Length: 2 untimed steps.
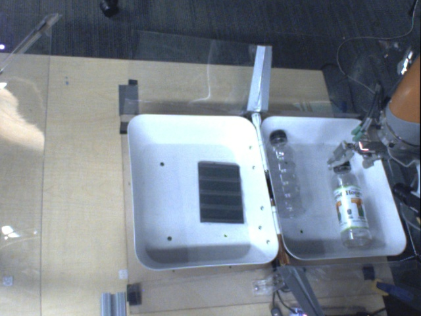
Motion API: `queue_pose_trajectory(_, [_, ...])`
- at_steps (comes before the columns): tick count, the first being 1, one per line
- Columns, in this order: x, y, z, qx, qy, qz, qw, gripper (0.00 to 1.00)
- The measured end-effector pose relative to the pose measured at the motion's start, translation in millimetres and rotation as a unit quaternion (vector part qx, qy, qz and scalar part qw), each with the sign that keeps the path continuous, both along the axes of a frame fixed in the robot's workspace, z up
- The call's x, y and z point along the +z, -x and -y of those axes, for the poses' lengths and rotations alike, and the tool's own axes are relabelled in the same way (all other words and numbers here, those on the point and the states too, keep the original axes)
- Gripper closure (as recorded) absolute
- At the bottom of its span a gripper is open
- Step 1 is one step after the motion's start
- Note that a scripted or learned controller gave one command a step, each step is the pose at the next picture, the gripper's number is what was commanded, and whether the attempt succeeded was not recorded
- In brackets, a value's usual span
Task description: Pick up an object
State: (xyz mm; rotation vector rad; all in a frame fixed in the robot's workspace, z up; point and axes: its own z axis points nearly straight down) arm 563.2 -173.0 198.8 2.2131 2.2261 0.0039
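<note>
Two white bins sat side by side. The left bin [151,176] held a dark ribbed pad [220,191]. The right bin [309,242] held a clear bottle [285,176] and a labelled bottle [351,209], with the gripper [355,151] at that one's cap.

Dark carpet floor [197,12], pale wooden bench [72,196], clear glare-streaked panel [20,117]

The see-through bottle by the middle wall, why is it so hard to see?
In the camera view, the clear bottle blends into the white right bin, only its dark cap standing out; the labelled bottle reads easier; soft shadow lies along the left bin near edge.
</note>
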Motion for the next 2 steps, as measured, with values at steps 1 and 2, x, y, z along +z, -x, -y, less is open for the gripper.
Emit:
queue_pose_trajectory(1, [-111, -36, 30, -0.053, 0.0008, 0.003, 0.9986, 0.0])
queue_pose_trajectory(2, [-110, -84, 27, 0.05, 0.0013, 0.003, 0.9987, 0.0])
